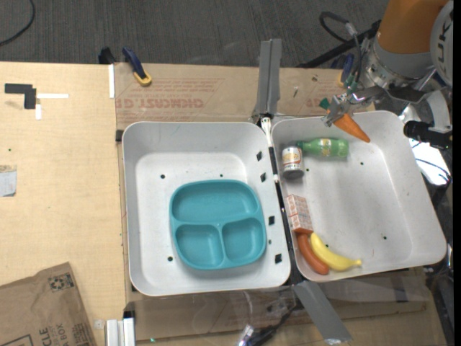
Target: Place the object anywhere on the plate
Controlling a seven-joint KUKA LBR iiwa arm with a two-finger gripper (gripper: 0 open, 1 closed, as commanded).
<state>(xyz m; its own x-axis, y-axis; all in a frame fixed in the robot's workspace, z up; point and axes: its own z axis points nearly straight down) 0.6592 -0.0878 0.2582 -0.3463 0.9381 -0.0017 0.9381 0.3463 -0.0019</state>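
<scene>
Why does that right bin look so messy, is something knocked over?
Yes: the green bottle lies on its side beside the small can. The banana, hot dog and small box crowd the bin's left wall. A carrot sits at the gripper. The plate looks fine.

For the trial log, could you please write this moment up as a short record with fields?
arm: reaches in from the right, above the right bin's far edge
gripper: shut on the carrot, lifted at the far edge
plate: teal, three compartments, in the left bin, nothing on it
right bin: green bottle lying flat, small can beside it, small box, sausage and banana at the near left corner
task state: carrot not yet on the plate
</scene>
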